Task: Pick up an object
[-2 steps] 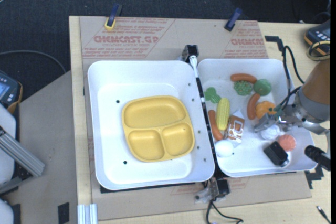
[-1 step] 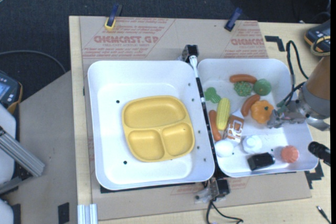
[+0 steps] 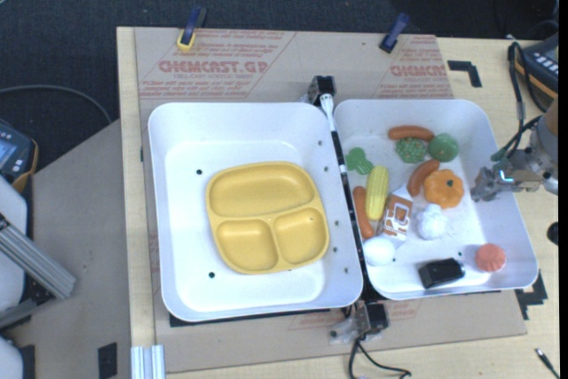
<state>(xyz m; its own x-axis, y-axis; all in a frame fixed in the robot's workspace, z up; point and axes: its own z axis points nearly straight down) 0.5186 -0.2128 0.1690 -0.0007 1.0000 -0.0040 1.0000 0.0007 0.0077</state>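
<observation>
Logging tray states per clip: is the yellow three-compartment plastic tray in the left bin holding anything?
Empty. The yellow three-compartment plastic tray shows bare yellow in all three compartments; the toy foods lie in the right bin.

The gripper [image 3: 499, 179] hangs over the right bin's [image 3: 497, 138] edge, seemingly beside the pumpkin [image 3: 444, 188].

Hand [image 3: 493, 181] low at the right, wrist behind it toward the edge.

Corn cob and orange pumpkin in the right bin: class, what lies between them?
In the camera view, a reddish sausage lies between corn cob and pumpkin.
</observation>
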